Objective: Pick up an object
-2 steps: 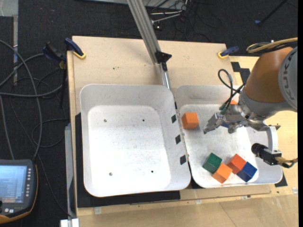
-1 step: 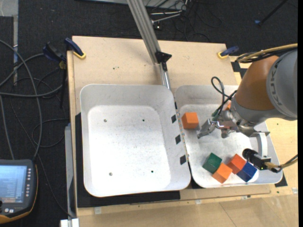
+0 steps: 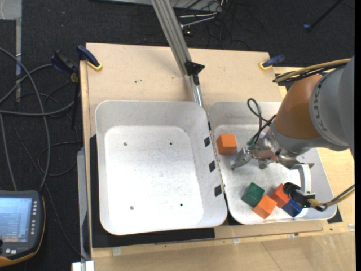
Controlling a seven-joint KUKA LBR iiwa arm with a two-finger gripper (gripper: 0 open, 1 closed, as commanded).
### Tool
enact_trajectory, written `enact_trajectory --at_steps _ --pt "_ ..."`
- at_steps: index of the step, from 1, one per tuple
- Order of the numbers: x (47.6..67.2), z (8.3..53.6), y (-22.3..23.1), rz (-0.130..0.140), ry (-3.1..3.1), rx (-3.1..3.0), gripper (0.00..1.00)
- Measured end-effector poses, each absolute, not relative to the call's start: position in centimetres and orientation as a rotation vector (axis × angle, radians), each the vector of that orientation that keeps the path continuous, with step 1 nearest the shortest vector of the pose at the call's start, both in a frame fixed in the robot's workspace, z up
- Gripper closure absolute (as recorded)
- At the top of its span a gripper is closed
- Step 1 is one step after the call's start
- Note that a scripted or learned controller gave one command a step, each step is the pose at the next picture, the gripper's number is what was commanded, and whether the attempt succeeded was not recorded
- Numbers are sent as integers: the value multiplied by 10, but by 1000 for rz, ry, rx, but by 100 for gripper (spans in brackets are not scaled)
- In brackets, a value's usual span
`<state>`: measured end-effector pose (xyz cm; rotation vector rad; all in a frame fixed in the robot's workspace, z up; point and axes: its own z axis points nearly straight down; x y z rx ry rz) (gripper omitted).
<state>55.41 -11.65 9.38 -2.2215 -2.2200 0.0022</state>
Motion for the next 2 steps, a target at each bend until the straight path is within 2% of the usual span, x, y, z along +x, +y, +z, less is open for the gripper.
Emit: enact_trajectory --at_steps 1,2 --pt "555 105 -117 -1 -2221 -2223 100" --pt "558 148 -116 -4 -2227 -2222 100"
